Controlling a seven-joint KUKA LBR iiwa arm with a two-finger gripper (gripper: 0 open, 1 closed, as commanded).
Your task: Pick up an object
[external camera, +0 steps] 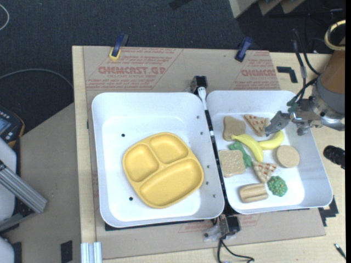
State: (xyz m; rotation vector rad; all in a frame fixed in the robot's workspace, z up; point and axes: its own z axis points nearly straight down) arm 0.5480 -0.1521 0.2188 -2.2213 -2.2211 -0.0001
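This is a robotics lab: a tabletop [164, 64] of protective-film-covered board is held by blue clamps [243, 49], two white bins [104, 147] are fixed side by side, cables [230, 251] trail off, and aluminium framing [22, 188] stands at left.

We see two shallow white plastic bins [104, 147], smooth and faintly glossy, a yellow three-compartment plastic tray [163, 170] with a soft sheen, a matt brown printed cardboard sheet [181, 70] beneath, dark rough carpet [66, 15] around.
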